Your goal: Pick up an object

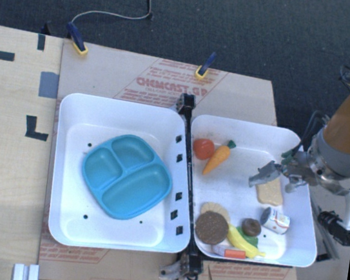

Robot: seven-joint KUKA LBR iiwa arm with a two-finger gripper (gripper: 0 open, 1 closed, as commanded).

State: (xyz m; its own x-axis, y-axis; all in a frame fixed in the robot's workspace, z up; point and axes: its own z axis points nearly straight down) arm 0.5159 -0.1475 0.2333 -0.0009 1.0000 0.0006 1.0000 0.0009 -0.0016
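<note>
In the right bin [248, 129] lie a red tomato [203, 148], an orange carrot [217, 159], a tan bread slice [270, 192], a white can [276, 220], a brown cookie [212, 227], a tan cracker [216, 209], a small dark chocolate piece [251, 228], a yellow banana [242, 241] and a small orange piece [234, 253]. My gripper [274, 174] hovers over the right side of this bin, just above the bread slice. Its grey fingers [263, 175] are spread apart with nothing between them.
The left bin [74, 114] holds a blue divided plate [127, 175]. A black divider [184, 163] runs between the bins. Both bins rest on a cardboard sheet [164, 82] held by yellow clamps [77, 39] at the back.
</note>
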